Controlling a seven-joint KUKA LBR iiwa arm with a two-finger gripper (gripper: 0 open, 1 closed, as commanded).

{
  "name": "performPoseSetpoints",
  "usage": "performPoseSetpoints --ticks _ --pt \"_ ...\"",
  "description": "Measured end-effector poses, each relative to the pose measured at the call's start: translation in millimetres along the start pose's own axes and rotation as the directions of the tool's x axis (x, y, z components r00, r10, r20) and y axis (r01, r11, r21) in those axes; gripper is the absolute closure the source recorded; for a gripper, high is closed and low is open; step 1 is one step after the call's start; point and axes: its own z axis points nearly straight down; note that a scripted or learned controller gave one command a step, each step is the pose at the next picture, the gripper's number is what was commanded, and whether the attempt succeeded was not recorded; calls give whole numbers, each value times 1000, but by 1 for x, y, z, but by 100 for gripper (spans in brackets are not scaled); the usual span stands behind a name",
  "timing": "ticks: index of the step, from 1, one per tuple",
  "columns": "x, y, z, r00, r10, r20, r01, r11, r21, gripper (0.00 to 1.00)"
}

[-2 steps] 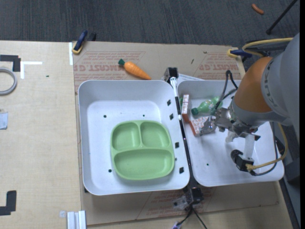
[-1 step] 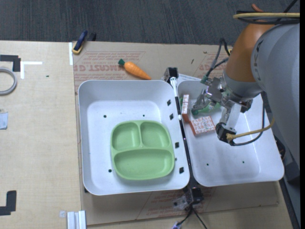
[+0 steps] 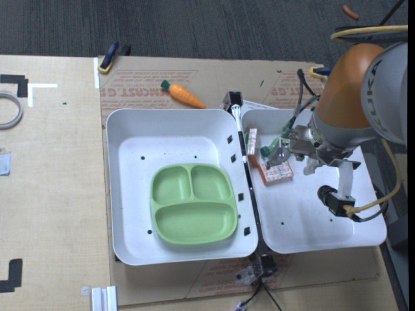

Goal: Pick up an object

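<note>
**Q:** why's the green divided plate (image 3: 193, 204) just sitting in the left bin (image 3: 123, 173)?

**A:** Not my target, it lies flat mid-bin, well apart from me. I'm down in the right bin (image 3: 311, 232), my end effector (image 3: 280, 153) low over the small red-and-white box (image 3: 275, 172) by the divider, likely lining up a pick. Spread or pinching? Can't tell. Far side, a toy carrot (image 3: 184, 94) lies on the counter (image 3: 52, 193), outside both bins.

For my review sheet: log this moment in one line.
gripper: over right bin, above small box | grasp: unclear | green plate: left bin
</note>
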Motion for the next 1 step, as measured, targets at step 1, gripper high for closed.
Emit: performPoseSetpoints --ticks 1 --pt "29 -5 0 964 -265 0 265 964 -1 0"
